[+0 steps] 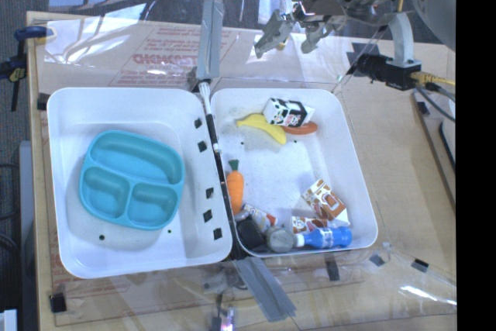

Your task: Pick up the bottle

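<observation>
White bins point(58, 167): 2; bottle point(322, 238): 1; gripper point(293, 37) open, aloft.

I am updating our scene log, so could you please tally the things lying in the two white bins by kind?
Toy food (banana, carrot, red sausage): 3
Cartons (cow-print, brown and white): 2
Bottles (blue bottle): 1
Trays (blue divided tray): 1
Unidentifiable pieces by the bottle: uncounted
Total: 7
</observation>
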### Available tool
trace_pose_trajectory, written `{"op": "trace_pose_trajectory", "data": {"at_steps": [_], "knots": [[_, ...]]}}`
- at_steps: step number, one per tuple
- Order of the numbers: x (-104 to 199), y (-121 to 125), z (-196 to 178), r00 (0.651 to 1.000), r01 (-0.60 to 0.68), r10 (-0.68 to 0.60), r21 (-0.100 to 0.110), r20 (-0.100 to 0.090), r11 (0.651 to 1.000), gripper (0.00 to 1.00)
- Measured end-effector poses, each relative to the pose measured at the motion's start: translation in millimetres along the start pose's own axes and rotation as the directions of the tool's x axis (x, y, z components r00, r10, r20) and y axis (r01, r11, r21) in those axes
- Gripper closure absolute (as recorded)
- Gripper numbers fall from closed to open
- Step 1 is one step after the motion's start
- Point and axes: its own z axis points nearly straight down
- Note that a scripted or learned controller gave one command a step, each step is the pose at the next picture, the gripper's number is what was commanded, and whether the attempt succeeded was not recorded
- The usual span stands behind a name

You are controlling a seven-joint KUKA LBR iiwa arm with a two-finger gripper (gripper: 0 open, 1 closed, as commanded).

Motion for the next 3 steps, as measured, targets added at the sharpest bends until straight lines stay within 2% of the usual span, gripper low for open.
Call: {"op": "trace_pose_trajectory", "data": {"at_steps": [1, 2, 3], "knots": [[48.8, -21.8, 144.5, 1.0, 0.014, -0.014, 0.009, -0.001, 1.0, 0.0], [99.1, -73.3, 231.1, 0.993, -0.121, 0.121, 0.012, 0.0, 0.993, 0.0], [72.4, -102.2, 162.9, 0.984, -0.181, 0.181, 0.006, 0.0, 0.984, 0.0]]}}
